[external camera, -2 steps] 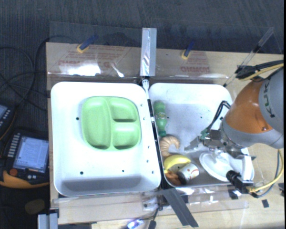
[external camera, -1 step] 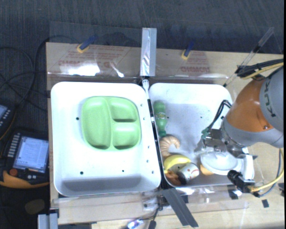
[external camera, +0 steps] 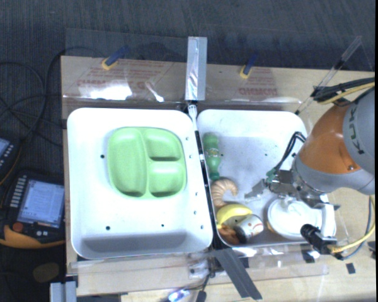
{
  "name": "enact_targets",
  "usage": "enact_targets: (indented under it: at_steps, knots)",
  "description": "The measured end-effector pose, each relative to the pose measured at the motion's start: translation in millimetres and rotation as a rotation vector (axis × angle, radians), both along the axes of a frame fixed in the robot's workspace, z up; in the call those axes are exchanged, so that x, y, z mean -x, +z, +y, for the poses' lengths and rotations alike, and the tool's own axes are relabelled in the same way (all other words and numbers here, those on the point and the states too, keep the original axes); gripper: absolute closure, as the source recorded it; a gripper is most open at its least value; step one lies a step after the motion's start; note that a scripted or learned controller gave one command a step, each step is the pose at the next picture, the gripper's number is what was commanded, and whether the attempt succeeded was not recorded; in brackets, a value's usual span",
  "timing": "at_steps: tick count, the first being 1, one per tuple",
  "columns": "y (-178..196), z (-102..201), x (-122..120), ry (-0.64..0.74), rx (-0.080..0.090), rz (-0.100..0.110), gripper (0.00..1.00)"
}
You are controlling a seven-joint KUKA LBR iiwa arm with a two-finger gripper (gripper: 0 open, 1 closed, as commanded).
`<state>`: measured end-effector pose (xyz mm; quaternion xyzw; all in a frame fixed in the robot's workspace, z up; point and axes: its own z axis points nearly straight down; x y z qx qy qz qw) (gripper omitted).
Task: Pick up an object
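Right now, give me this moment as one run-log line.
arm: over right bin | end effector: low, near white round object | grasp: cannot tell | left bin: green divided tray

**Hidden and cut off**

The arm (external camera: 340, 150) runs off the right edge, and its wrist covers part of the right bin (external camera: 252, 121) and of the white disc (external camera: 288, 218). The gripper (external camera: 274, 184) is too cluttered to read.

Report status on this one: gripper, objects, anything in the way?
Gripper low in the right bin, fingers unclear, nothing seen held. Objects crowd that bin's left wall: green bottle, shell-like thing, yellow toy. Green tray lies in the left bin.
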<state>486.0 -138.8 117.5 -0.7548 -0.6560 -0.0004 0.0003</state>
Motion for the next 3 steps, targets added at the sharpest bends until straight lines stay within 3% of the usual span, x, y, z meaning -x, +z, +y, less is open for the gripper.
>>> enact_targets:
  at_steps: [1, 2, 3]
  knots:
    - [-26.6, -8.7, -35.4, -0.069, 0.005, -0.012, 0.0]
    - [-3.1, 40.4, -74.7, 0.374, 0.001, 0.002, 0.0]
    - [65.0, 82.2, 2.4, 0.549, 0.0, 0.004, 0.0]
